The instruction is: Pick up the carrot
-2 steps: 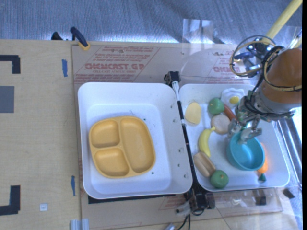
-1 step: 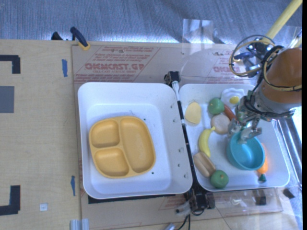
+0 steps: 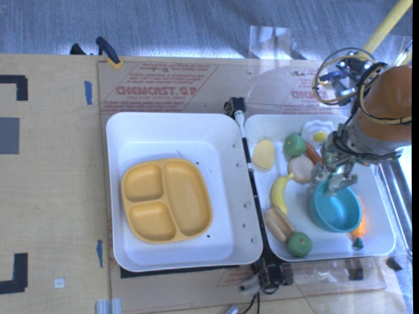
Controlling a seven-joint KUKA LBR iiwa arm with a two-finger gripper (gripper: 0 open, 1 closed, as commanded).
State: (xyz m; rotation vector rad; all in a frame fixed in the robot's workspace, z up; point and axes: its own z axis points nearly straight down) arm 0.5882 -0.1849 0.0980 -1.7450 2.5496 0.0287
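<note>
The gripper (image 3: 334, 175) hangs over the rim of the blue bowl (image 3: 337, 211) in the right bin (image 3: 386, 241); I cannot tell its grip state. The carrot (image 3: 357, 231) lies at the lower right of the frame, partly hidden behind the bowl. A descent here risks to hit the bowl or catch the onion (image 3: 301, 169).

A yellow divided plate (image 3: 167, 200) sits in the left bin (image 3: 124, 241); a banana (image 3: 280, 193), blue bowl (image 3: 337, 211) and green apple (image 3: 300, 244) fill the right bin (image 3: 380, 247).
</note>
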